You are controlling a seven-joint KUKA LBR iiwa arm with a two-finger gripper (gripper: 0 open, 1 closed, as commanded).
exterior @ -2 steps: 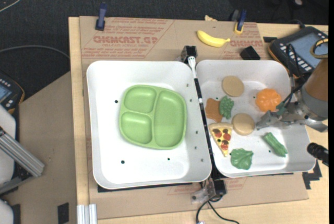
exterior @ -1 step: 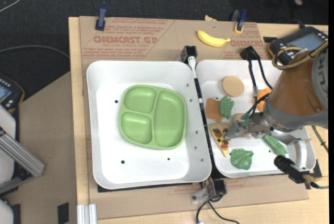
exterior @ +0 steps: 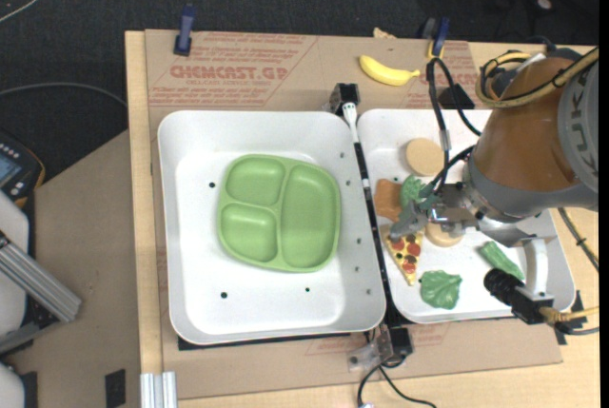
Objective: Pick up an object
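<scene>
The right bin [exterior: 561, 287] holds several toy foods: a tan round biscuit [exterior: 422, 155], a brown piece [exterior: 386, 199], a green leafy piece [exterior: 414, 188], a pizza slice [exterior: 407, 254], a green leaf [exterior: 441, 287] and a green pod [exterior: 500, 259]. My gripper [exterior: 425, 217] is low over the middle of this bin, just right of the brown piece and above the pizza slice. A second tan round piece [exterior: 445, 236] lies partly under the gripper body. The arm hides much of the bin's right half.
The left bin [exterior: 190, 235] holds a green divided plate [exterior: 281, 213]. A yellow banana [exterior: 388, 70] lies on the cardboard behind the right bin. Black cables [exterior: 440, 102] run along the arm above the bin. Blue clamps [exterior: 184, 30] hold the board's back edge.
</scene>
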